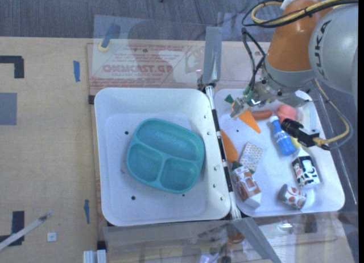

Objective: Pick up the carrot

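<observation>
**Arm low over the right bin, carrot at its tip**

Left to right: teal divided plate (165,155) in the left bin (114,108). At the right bin's (333,196) left wall, a second orange piece (229,146); beside it a checkered packet (251,156) and a small brown carton (246,185). Near the far-left corner, the carrot (249,120), touching or just under the fingers (248,102); cannot tell how far open, or whether gripping. Further right, a blue bottle (282,136). Reaching in from the right, wrist bent down, orange band uppermost.

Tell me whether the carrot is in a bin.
In: the carrot lies on the right bin's floor, just below the hand.
</observation>
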Robot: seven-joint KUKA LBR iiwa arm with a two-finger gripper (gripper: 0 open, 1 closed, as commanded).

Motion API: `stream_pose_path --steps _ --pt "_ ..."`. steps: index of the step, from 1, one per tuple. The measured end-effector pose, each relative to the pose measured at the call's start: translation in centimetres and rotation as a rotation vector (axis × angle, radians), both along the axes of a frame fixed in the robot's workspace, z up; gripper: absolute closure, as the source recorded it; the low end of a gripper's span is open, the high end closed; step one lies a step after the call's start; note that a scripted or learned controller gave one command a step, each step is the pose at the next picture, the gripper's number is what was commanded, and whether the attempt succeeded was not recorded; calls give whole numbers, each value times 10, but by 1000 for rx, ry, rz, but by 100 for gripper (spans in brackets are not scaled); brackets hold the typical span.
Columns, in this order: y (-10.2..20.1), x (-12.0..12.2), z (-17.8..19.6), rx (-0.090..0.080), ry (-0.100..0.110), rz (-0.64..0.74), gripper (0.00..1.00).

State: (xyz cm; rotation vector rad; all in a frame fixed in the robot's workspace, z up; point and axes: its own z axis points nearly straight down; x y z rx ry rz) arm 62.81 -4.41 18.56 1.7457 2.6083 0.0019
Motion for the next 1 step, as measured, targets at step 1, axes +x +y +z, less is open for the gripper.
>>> stream_pose_path --steps 1 --pt "-26 4 46 0 -1 -336 100"
